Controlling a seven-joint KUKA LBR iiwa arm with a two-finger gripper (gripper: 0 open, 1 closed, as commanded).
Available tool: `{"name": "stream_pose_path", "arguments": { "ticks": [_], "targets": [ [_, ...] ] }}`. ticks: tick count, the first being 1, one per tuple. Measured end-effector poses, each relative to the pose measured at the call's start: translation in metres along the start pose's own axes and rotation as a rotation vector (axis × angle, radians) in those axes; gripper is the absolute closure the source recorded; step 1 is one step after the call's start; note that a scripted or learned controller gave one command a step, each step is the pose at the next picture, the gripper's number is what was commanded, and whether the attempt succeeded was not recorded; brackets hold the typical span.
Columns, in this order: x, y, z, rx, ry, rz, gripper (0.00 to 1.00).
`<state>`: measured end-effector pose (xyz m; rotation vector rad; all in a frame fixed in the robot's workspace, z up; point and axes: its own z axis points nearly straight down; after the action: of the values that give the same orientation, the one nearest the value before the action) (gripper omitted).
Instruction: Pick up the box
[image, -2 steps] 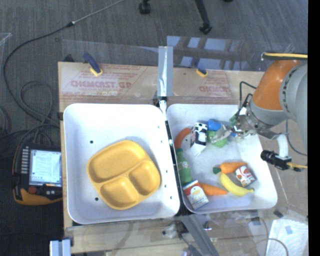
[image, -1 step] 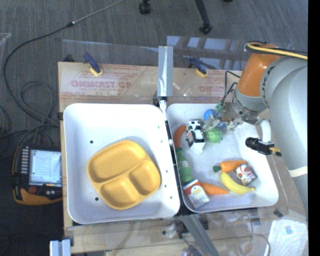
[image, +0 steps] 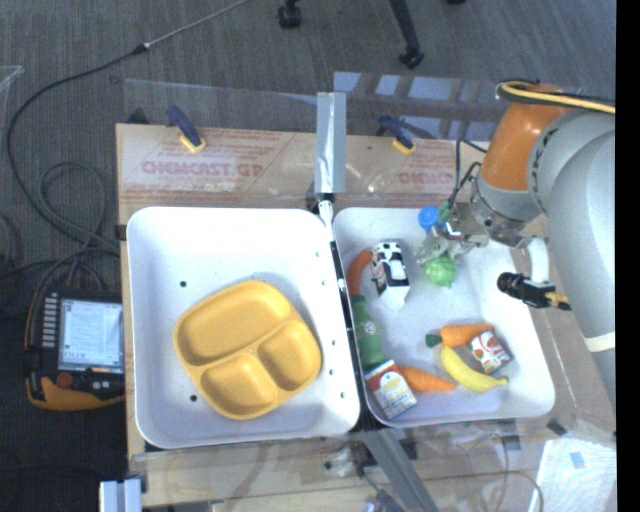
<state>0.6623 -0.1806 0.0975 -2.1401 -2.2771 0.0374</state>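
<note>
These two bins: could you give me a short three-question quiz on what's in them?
1. True or false: the yellow tray lies in the left bin.
2. What lies nearest the banana: A the carrot, B the green bottle, C the cow-print carton?
3. Fill in: the gripper is over the ___ bin.

Key: 1 true. 2 A. 3 right.

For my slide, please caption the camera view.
Tool over the right bin of toy groceries; yellow tray in the left bin.

Grey carpet (image: 230, 70), black cable (image: 40, 90), chair base (image: 400, 40)
</note>
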Motion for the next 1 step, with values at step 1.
{"name": "stream_pose_path", "arguments": {
  "ticks": [1],
  "targets": [
    [0.0929, -0.0102, -0.0862, -0.028, 0.003, -0.032, 1.00]
  ]
}}
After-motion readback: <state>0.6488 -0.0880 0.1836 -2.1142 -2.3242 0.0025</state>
